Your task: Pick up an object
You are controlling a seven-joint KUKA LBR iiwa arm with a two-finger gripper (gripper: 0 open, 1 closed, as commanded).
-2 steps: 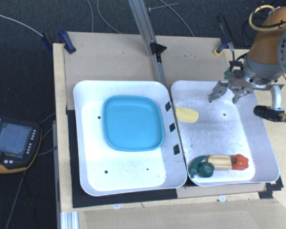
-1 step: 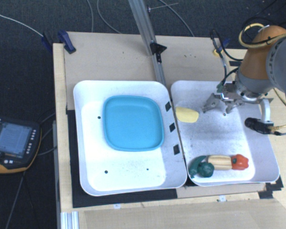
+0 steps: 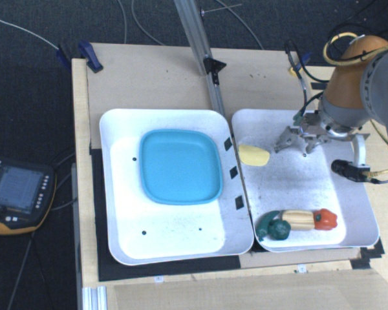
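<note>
The end effector (image 3: 296, 142) hangs open and empty in the right bin (image 3: 349, 237), near the yellow piece (image 3: 253, 155), and it could miss and close on nothing.

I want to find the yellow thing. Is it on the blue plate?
No, the yellow thing lies in the right bin, by its left wall, while the blue plate sits in the left bin.

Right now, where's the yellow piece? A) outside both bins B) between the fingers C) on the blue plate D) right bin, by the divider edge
D: the yellow piece lies on the right bin floor at its left edge, apart from the gripper.
</note>
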